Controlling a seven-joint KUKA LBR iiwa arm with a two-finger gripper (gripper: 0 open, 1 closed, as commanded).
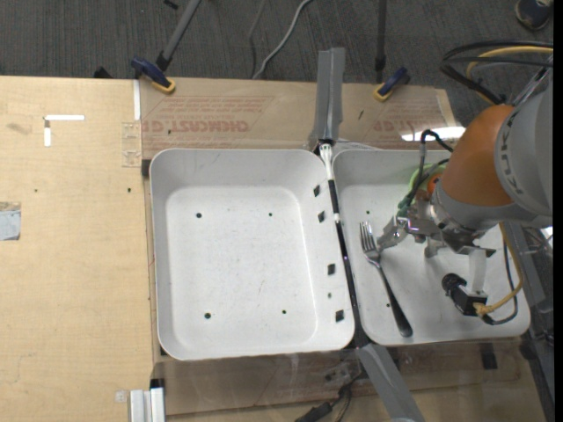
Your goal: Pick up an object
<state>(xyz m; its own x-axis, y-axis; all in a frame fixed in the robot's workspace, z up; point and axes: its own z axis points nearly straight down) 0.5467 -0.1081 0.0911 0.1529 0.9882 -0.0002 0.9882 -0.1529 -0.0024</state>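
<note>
Where it lies, fork [383, 275], metallic, dark-handled

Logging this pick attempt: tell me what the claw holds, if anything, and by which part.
It cannot be told. The claw sits low in the right bin, close beside the tines of the fork, which lies flat on the bin floor.

A dark grey carpet floor [79, 16] lies beyond the pale wooden bench [62, 262].
</note>
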